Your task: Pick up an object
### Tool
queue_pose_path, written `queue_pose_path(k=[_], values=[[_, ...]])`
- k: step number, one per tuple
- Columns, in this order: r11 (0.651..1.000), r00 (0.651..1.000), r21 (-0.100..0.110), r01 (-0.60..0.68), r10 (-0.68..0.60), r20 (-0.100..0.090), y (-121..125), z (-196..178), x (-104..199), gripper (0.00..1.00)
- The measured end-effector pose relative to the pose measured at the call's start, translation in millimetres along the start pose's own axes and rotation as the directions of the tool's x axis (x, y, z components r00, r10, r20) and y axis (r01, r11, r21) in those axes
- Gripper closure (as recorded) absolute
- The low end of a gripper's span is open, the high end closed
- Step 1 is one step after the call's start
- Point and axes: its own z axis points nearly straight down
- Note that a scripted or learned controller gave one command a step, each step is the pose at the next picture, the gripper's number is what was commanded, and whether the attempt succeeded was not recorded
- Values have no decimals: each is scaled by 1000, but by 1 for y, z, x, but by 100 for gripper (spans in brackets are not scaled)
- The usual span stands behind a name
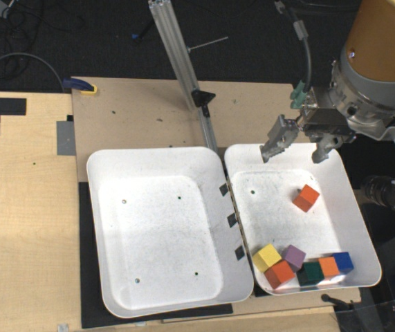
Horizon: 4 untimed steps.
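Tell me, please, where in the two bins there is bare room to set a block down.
The left bin has a bare floor from wall to wall. In the right bin, the stretch between the lone orange block and the divider is free, as is the far end below the open claw. Its near corner is crowded: yellow, purple, red, green, orange and blue blocks huddle there.

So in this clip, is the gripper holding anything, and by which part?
Nothing is held. The two-finger gripper hangs open above the right white bin's far edge, with empty space between its fingers; the lone orange cube lies apart.
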Motion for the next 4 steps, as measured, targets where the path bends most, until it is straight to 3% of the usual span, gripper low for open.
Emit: queue_pose_path(k=[1,2,3,4], values=[[1000,1000,-6,-12,12,2,-1,-55,-79,0],[1000,1000,6,0,0,0,54,9,-61,0],[1000,1000,6,-11,11,1,46,74,-129,0],[1000,1000,-1,-7,7,0,47,70,-126,0]])
